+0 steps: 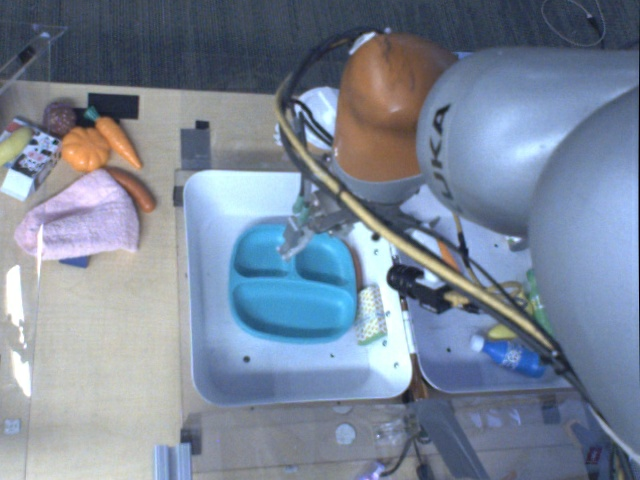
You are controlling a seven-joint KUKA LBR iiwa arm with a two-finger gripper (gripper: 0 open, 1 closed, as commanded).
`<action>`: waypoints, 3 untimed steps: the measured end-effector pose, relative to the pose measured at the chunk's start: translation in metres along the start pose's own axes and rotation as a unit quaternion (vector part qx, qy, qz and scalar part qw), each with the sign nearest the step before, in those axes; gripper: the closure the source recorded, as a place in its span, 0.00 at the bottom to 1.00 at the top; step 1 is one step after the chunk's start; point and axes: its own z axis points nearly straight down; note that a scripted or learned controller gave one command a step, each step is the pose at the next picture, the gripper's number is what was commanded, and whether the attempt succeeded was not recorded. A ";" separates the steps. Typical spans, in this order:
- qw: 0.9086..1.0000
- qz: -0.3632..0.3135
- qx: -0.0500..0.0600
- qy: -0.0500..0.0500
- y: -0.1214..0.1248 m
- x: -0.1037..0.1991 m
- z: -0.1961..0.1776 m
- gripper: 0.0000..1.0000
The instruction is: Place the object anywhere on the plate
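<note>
One grey arm point(520, 118) takes up most of the right side of the view, with its orange band above the wrist and cables looping down toward the bench. Below it, two white bins sit side by side. The left bin point(200, 298) holds the task's things, and the right bin point(450, 380) holds a blue bottle point(510, 356) among other clutter that is too hidden under the arm to name.

A blue divided plate point(290, 303) lies flat in the middle of the left bin, with one long compartment toward the near side and two smaller ones behind it. A speckled green-and-white sponge point(371, 314) sits just beside the plate's right rim, between the plate and the bin wall. Its long axis runs roughly along that rim. I take it to be the object to place, and it is not on the plate.

The gripper point(298, 236) hangs over the plate's rear compartments, near the divider. I cannot tell whether the claw is released or clenched, and I see nothing held in it.

The relation that matters is that the sponge lies to the claw's right and toward the near edge, past the plate's right rim. A pick would probably call for moving that way and closing across the sponge's short side.
</note>
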 end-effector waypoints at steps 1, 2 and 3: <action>1.000 0.000 -0.002 0.000 0.001 -0.001 -0.011 1.00; 1.000 0.000 -0.002 0.000 0.001 -0.001 -0.011 0.00; 1.000 -0.001 -0.003 0.000 0.002 -0.001 -0.021 1.00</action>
